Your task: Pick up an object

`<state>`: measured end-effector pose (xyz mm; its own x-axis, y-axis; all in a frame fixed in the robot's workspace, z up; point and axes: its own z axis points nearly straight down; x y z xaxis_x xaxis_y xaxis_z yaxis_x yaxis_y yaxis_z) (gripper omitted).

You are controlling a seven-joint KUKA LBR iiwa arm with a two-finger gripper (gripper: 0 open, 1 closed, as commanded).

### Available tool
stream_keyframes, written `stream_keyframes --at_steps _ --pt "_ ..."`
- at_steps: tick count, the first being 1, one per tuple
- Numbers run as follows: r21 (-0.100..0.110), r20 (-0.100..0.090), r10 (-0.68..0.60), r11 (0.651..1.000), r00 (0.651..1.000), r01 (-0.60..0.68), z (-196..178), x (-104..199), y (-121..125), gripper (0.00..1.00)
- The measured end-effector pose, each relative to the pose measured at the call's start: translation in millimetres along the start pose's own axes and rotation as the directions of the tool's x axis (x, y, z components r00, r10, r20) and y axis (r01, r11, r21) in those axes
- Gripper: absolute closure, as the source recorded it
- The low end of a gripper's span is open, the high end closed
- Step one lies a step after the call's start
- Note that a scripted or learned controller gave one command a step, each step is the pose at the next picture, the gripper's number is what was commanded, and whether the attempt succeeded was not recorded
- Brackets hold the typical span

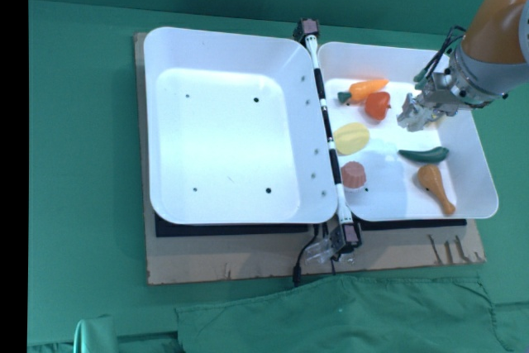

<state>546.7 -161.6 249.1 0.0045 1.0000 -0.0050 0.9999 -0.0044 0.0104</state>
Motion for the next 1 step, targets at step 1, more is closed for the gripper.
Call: stream_keyframes --at_steps 1 --pt "-0.001 0.0 0.0 1.0 1.0 0.0 -52.8 -11.8 2.1 1.0"
